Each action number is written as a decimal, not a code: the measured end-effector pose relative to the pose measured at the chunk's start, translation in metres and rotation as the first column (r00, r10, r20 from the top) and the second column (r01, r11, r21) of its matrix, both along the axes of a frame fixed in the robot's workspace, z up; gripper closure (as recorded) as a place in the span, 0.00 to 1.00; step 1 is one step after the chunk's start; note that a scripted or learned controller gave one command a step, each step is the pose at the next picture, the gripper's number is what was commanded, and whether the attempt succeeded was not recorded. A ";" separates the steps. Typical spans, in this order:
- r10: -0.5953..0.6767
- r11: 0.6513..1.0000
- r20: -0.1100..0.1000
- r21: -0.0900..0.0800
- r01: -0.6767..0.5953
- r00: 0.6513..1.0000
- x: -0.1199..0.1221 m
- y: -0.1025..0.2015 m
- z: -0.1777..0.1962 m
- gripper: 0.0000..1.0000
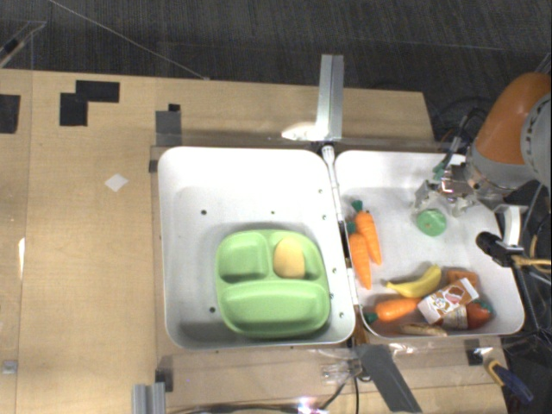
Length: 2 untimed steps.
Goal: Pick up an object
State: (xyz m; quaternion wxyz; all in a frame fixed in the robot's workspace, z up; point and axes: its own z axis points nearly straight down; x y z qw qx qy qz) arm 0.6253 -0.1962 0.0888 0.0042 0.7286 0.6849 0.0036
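My gripper hangs over the back of the right bin, with its two fingers spread apart and nothing between them. A small round green object lies on the bin floor just in front of the fingertips, apart from them. Two carrots lie along the bin's left wall. At the front of the bin are a banana, an orange piece and a printed carton.
The left bin holds a green divided plate with a yellow round fruit in its upper right compartment. A metal post stands behind the wall shared by the two bins. The arm's orange band is at the right.
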 end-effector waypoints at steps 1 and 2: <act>0.026 1.000 0.004 -0.002 -0.026 1.000 -0.008 0.000 0.000 0.00; 0.058 0.998 0.005 -0.001 -0.058 0.998 -0.020 -0.005 0.001 0.00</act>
